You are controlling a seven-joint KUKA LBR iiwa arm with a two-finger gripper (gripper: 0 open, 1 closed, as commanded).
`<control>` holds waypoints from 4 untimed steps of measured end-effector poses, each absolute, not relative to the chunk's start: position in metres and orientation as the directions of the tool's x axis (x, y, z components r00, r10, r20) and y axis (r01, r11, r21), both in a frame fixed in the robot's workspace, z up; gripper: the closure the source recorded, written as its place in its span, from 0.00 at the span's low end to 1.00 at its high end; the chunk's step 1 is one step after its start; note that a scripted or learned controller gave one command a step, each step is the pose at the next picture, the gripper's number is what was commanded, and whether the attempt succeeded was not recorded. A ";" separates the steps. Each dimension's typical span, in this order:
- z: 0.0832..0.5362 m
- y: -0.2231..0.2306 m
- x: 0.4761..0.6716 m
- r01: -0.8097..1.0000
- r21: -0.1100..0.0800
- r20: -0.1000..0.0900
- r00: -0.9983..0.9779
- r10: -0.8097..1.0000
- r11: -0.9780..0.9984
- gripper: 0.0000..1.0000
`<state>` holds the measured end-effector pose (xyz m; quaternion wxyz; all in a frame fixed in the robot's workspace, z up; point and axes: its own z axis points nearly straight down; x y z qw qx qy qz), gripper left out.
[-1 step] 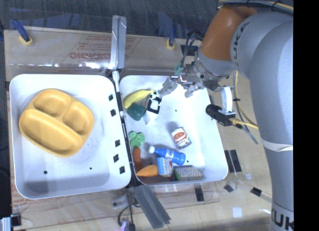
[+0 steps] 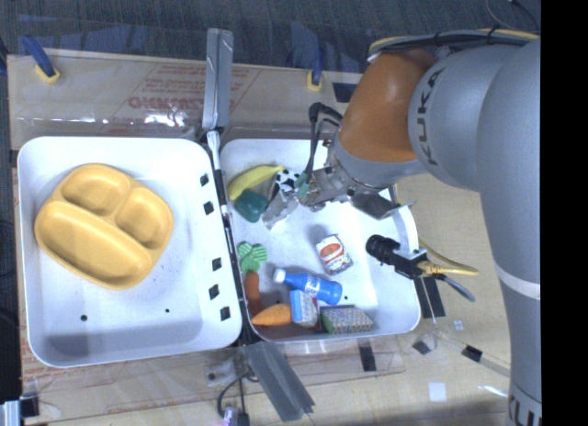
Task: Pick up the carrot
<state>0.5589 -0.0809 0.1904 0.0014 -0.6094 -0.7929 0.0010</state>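
The gripper (image 2: 278,206) hangs low over the upper left part of the right bin (image 2: 397,222), its metal fingers angled down toward the bin's left wall; from above I cannot tell whether they are spread or pressed together, and nothing shows between them. Just beside it on its left sit a dark green object (image 2: 251,207) and a yellow banana (image 2: 254,178), touching each other in the bin's corner, likely where loose items have slid against the wall. Below and to its right lies a small red-and-white can (image 2: 333,253) on its side. Straight below, nearer the bin's front, is the carrot (image 2: 251,277): a short orange root with a green leafy top, lying along the left wall, top pointing toward the gripper. Beside it lie a blue-and-white bottle (image 2: 310,284) and, at the front edge, an orange wedge-shaped piece (image 2: 272,315) and a grey sponge-like block (image 2: 346,319), crowded together. The carrot's place against the wall probably leaves little room for a finger on that side. Farthest off, in the left bin (image 2: 55,323), rests a large yellow clamshell food tray (image 2: 103,223).
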 end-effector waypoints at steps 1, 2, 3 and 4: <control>0.266 0.023 0.514 0.908 0.000 -0.001 -0.418 0.908 0.418 0.00; 0.190 0.088 0.479 0.757 -0.002 0.001 -0.653 0.757 0.653 0.00; 0.090 0.109 0.476 0.601 -0.001 0.002 -0.799 0.601 0.799 0.00; 0.088 0.216 0.551 0.378 -0.005 0.004 -0.926 0.378 0.926 0.00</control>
